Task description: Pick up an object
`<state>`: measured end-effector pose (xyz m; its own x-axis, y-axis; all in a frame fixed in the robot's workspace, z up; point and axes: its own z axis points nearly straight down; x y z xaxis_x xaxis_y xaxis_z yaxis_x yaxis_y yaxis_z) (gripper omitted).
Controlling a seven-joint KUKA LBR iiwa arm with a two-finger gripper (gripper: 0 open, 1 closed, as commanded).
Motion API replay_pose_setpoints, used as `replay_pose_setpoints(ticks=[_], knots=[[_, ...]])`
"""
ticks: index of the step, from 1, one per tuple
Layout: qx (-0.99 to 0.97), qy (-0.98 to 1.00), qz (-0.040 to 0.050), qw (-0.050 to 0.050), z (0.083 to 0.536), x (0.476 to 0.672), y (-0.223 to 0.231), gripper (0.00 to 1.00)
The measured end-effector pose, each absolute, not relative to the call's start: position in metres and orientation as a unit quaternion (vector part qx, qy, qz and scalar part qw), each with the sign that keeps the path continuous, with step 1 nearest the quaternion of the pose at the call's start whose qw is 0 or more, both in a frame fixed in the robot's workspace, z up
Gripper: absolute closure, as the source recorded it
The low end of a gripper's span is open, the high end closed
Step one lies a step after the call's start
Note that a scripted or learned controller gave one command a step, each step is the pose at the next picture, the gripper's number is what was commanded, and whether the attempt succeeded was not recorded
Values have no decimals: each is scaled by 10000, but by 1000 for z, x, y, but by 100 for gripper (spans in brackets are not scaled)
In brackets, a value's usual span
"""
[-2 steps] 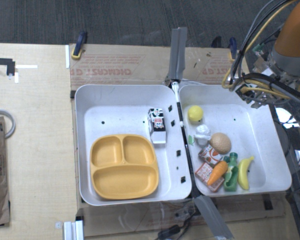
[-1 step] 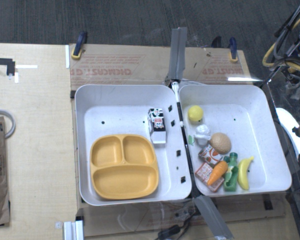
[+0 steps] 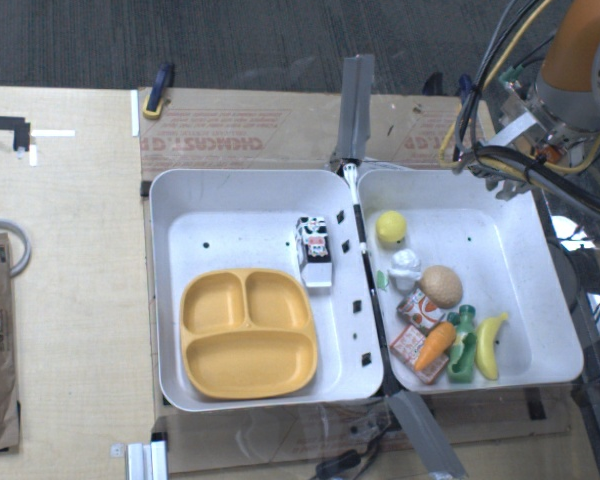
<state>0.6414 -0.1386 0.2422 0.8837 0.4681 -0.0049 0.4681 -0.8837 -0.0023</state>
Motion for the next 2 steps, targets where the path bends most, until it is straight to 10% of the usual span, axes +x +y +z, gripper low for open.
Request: replay_pose_setpoints(ticks=[2], knots=[[-9894,-1449,19,-1,283,640,-215,100]])
